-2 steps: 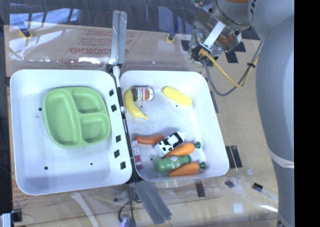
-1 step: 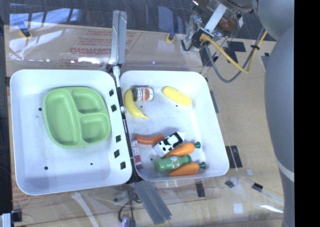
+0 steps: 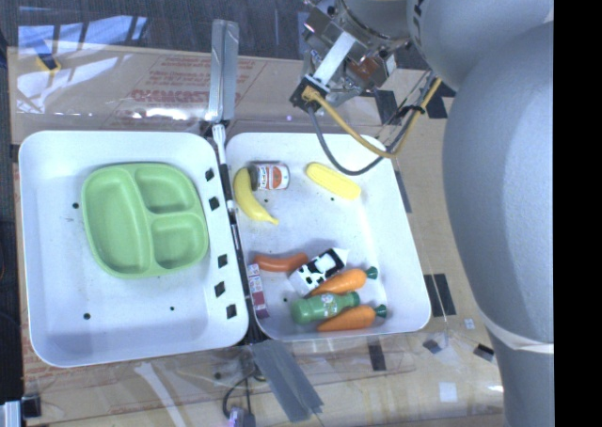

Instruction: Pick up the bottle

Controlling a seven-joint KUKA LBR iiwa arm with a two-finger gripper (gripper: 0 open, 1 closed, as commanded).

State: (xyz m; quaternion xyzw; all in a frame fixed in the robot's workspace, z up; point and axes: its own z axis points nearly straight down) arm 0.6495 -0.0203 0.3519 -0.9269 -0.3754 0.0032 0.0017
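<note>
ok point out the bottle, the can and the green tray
bottle (image 3: 323, 308): camera view, on its green body
can (image 3: 269, 177): camera view, on its red label
green tray (image 3: 105, 195): camera view, on its bare large compartment

2 shallow white bins side by side on the bench: left bin (image 3: 42, 256), right bin (image 3: 400, 237). In the left bin, a green divided plate (image 3: 144, 219) with 3 compartments, lying flat, slightly toward the far side. In the right bin, a banana (image 3: 250, 197) near the dividing wall, touching a small red-labelled can (image 3: 270, 176) lying on its side; beside the can, a yellow lemon-like piece (image 3: 332, 181). Nearer the front, a sausage (image 3: 279, 262), a black-and-white cow toy (image 3: 317, 271), and 2 orange carrots with green tops, upper carrot (image 3: 340, 281) and lower carrot (image 3: 352, 319). Beyond the bins, flattened brown cardboard (image 3: 179, 86).
</note>
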